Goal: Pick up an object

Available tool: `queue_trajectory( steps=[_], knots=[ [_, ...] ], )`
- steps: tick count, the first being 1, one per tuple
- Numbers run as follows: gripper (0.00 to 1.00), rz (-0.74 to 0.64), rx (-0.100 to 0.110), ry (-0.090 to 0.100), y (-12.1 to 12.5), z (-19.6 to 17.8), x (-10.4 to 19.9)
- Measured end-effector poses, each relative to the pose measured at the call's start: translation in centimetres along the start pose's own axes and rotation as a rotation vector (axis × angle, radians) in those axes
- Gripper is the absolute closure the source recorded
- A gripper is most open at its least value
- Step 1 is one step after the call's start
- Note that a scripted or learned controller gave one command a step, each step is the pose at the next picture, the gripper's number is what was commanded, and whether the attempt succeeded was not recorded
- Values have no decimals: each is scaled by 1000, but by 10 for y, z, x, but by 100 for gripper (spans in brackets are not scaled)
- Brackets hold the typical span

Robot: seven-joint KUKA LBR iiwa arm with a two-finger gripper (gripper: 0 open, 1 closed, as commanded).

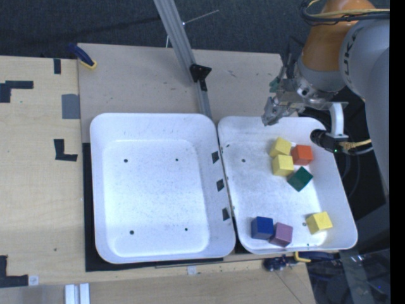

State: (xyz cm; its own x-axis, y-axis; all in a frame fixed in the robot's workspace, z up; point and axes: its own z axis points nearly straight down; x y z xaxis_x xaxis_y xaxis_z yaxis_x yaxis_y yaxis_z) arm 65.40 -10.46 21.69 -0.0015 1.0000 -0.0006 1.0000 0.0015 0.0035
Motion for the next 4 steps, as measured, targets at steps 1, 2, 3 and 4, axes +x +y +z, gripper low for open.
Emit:
queue_trajectory(
  steps=[1,2,3,4],
  knots=[
    [100,-1,-3,0,-1,-61,7],
    [100,-5,5,2,-14,-64,60],
    [100,-4,7,2,-28,-43,114],
    [100,-5,8,2,-39,-25,169]
  ],
)
